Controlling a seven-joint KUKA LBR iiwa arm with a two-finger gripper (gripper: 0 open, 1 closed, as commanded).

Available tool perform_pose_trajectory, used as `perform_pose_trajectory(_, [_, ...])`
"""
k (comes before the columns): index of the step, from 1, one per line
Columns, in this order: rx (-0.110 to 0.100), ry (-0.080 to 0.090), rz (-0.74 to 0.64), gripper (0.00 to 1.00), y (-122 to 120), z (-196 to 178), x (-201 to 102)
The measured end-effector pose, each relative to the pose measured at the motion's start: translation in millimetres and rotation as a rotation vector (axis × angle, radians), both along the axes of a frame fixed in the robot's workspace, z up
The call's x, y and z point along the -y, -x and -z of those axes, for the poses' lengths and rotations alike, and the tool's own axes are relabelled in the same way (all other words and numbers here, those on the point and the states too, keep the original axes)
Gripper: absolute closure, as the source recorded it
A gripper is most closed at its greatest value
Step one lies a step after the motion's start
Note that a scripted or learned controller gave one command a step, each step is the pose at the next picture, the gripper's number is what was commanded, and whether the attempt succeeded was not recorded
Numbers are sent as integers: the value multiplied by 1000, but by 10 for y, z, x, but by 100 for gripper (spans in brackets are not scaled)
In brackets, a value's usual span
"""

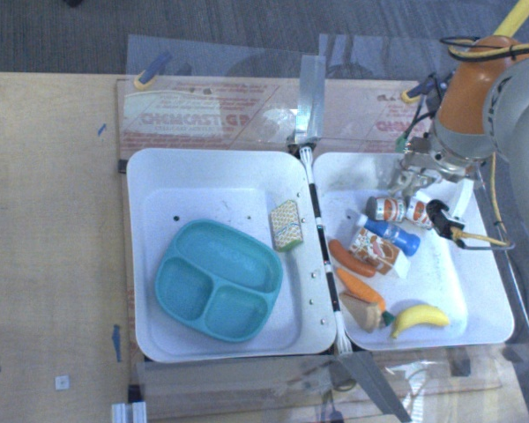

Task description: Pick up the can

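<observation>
Two white bins sit side by side on the wooden counter (44, 236). Left bin (150, 183): a teal divided plate (218, 279) w/ three compartments, lying flat toward the bin's front-left, and a small yellowish patterned block (286, 225) just beside the plate's upper right edge, near the divider between bins. Right bin (485, 307): several items bunched in the middle and left part. The can (400, 210), red/white label, lies on its side approx. in the bin's centre-back. Just in front of it, touching or nearly so, a blue tube-like item (395, 235) lying at a slant. Next to that a red/white snack packet (374, 250). Along the bin's left side a reddish sausage-shaped piece (350, 258), then an orange carrot (360, 288) below it, then a tan wedge (362, 312) at the front. A yellow banana (419, 319) lies at the front, beside the wedge. The arm comes in from the right, orange band above the wrist, w/ cables trailing past a black fitting at the can's right end. The claw (412, 176) hangs over the back of the right bin, right above the can and a bit behind it; can't tell whether it touches the can. Its state can't be made out from this angle, too small and cluttered w/ wiring.
</observation>
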State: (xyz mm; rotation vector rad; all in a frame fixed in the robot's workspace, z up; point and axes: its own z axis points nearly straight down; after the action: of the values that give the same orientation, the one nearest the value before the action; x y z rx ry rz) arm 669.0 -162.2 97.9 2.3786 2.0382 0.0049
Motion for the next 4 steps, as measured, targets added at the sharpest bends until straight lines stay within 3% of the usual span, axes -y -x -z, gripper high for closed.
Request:
perform_pose_trajectory(1, [0,0,0,0,0,1,-1])
perform_pose_trajectory(2, [-9,-5,1,0,119,122,-24])
perform_pose_trajectory(3, [-9,-7,65,0,181,119,-233])
perform_pose_trajectory(4, [-4,-7,66,100,163,-4,-233])
